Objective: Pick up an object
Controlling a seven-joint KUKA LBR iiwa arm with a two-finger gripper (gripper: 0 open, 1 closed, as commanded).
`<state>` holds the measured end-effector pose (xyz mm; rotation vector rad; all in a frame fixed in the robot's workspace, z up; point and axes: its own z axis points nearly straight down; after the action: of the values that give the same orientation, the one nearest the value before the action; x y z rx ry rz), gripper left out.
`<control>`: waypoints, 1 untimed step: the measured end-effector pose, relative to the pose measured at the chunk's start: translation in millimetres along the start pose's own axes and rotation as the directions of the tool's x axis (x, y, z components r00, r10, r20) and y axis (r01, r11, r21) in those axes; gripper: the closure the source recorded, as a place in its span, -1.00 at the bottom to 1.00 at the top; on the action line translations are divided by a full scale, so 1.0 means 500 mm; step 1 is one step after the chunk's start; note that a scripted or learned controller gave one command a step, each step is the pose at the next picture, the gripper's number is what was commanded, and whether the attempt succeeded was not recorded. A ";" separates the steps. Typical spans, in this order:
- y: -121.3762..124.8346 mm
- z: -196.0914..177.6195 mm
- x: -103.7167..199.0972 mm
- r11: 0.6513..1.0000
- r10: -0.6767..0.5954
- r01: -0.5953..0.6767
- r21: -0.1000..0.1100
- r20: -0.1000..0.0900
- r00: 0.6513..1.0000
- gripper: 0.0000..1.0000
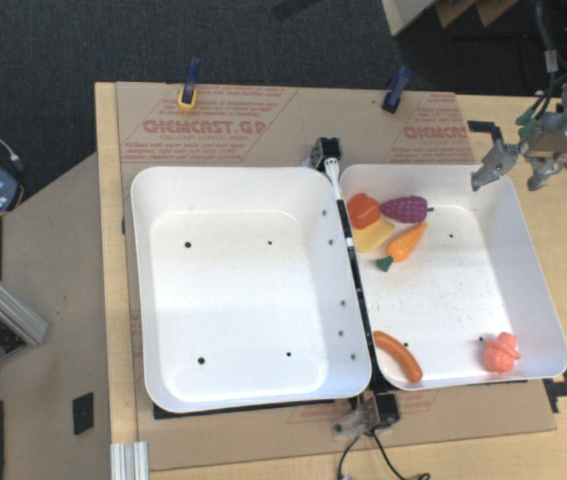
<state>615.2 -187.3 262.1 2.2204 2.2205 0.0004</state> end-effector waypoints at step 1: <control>-0.109 -0.316 0.178 1.000 -0.010 0.010 -0.019 -0.001 1.000 -1.00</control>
<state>560.6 -98.0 419.8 2.2001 2.2229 0.0225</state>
